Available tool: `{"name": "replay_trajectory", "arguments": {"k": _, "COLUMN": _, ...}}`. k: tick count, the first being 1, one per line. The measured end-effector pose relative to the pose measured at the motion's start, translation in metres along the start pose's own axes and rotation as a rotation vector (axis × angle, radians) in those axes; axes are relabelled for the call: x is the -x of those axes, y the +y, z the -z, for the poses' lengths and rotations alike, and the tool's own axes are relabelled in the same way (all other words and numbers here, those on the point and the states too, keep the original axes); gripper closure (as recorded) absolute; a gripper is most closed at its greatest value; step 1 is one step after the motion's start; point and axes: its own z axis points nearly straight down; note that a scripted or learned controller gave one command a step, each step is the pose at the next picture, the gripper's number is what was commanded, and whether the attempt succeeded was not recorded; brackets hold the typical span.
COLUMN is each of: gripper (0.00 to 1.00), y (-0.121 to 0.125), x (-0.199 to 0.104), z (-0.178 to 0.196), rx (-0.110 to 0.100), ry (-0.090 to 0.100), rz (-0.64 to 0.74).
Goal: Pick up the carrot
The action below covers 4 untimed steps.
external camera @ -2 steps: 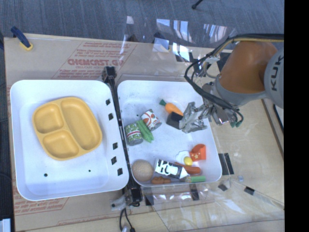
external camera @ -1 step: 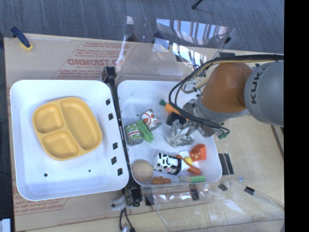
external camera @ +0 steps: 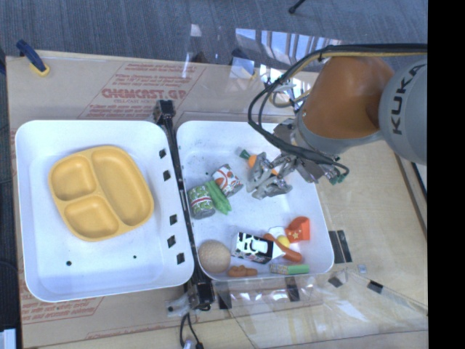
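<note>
The carrot (external camera: 252,158) is a small orange piece with a green top. It lies in the upper middle of the right bin (external camera: 196,140). My gripper (external camera: 267,183) hangs low over that bin, just right of and below the carrot, close to it or touching it. An orange bit shows within the gripper's body, and I cannot tell whether it is part of the carrot. The arm's orange band (external camera: 347,97) sits above and to the right.
The right bin also holds a small can (external camera: 227,179), a green item (external camera: 208,198), a cow-patterned box (external camera: 253,246), a red piece (external camera: 298,229), a tan ball (external camera: 213,256) and small orange pieces along the front wall. A yellow divided plate (external camera: 99,191) lies in the left bin.
</note>
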Motion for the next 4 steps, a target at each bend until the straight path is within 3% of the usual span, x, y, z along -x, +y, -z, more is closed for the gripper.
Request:
{"name": "replay_trajectory", "arguments": {"k": 1, "gripper": 1.0, "y": 0.005, "x": 0.055, "z": 0.029, "rx": 0.005, "ry": 0.005, "rz": 0.032}}
{"name": "replay_trajectory", "arguments": {"k": 2, "gripper": 1.0, "y": 0.002, "x": -0.038, "z": 0.085, "rx": 0.005, "ry": 0.008, "rz": 0.204}}
{"name": "replay_trajectory", "arguments": {"k": 3, "gripper": 0.0, "y": 0.004, "x": -0.038, "z": 0.084, "rx": 0.008, "ry": 0.009, "rz": 0.206}}
{"name": "replay_trajectory", "arguments": {"k": 4, "gripper": 0.0, "y": -0.051, "x": -0.024, "z": -0.005, "rx": 0.015, "ry": 0.014, "rz": 0.09}}
